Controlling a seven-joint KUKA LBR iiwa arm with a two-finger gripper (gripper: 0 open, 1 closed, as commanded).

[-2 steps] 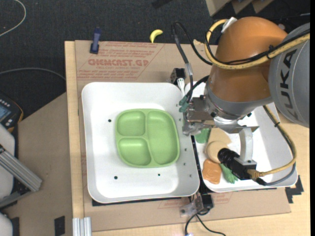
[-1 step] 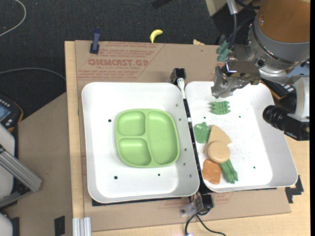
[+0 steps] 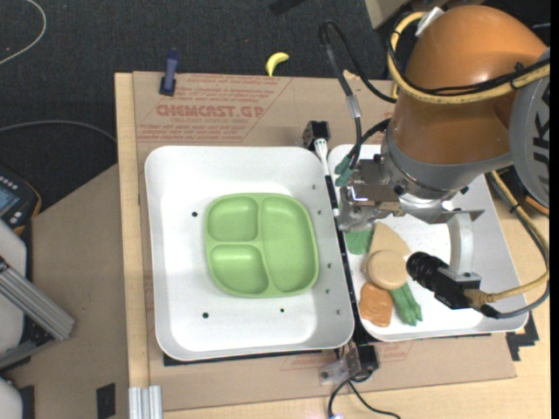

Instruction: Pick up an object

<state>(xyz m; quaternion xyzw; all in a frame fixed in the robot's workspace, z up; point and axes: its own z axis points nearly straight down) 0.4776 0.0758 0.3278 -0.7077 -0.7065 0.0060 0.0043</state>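
From the camera above the counter (image 3: pixel 218 112) we look down on two white bins. The left bin (image 3: pixel 175 234) carries a green divided plate (image 3: pixel 260 243), lying flat near its middle and well apart from the arm. The right bin (image 3: pixel 507 234) is largely covered by the arm's orange band (image 3: pixel 463 68) and grey wrist, which reach in from the right.

In the near left corner of the right bin we see a small cluster: a round tan piece (image 3: pixel 387 269) like a biscuit or bun, an orange block (image 3: pixel 376 303) just below it and touching it, a green leafy piece (image 3: pixel 408 305) beside the block, and a second green piece (image 3: pixel 358 238) up against the bin's left wall. Any of these would serve as the object to pick up.

The gripper (image 3: pixel 356 201) sits low over the left edge of the right bin, just above the green piece and near the tan round. Its tip is hidden among brackets and cables, so we cannot tell how it stands, and we see nothing held in it.

We judge that the grasp is not yet made. To do it well, we would choose the piece that stands most free, probably the tan round, centre over it, and come straight down so the bin wall and the neighbouring pieces are not caught. The pieces are crowded and touching, so a slanted approach would likely push them aside.
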